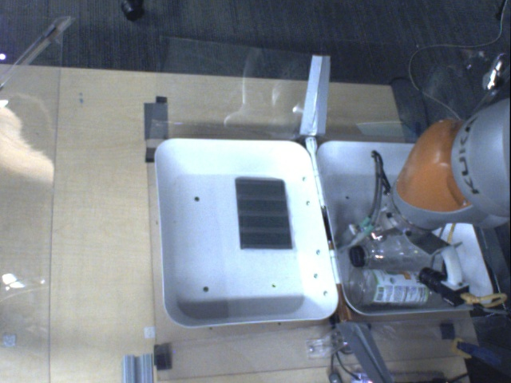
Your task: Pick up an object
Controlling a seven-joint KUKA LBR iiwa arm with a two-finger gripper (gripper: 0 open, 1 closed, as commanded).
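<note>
In the right shallow white bin (345, 183), a clear plastic bottle with a pale label (393, 289) lies sideways beneath the gripper (389, 231) — its state unclear — likely light, slippery, best grasped mid-body.

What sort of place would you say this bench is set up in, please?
Probably a robotics lab's grasping test cell: a robot arm reaches over two white bins on a wooden bench, with a clear bottle among the clutter.
</note>
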